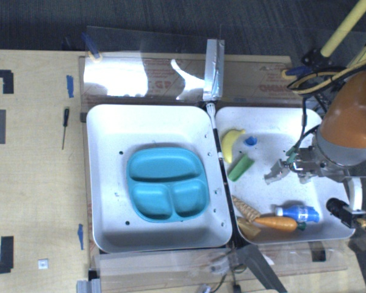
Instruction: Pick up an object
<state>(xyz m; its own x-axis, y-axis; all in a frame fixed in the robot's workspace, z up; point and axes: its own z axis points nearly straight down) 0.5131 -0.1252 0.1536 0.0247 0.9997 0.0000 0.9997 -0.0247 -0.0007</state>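
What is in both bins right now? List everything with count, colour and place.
divided tray: 1, blue, centre of left bin
banana: 1, yellow, upper left of right bin
green object: 1, green, just below the banana
small cap-like piece: 1, blue, beside the banana
bottle: 1, blue and white, lower right bin
carrot: 1, orange, below the bottle
wicker piece: 1, tan, lower left corner of right bin
arm: 1, grey with orange band, right
tool: 1, grey, over the right bin

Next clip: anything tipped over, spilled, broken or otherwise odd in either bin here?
Nothing stands out. The blue tray sits flat in the left bin. In the right bin, the banana, green piece, carrot and small bottle lie loose, as expected. The gripper is above the bin floor.
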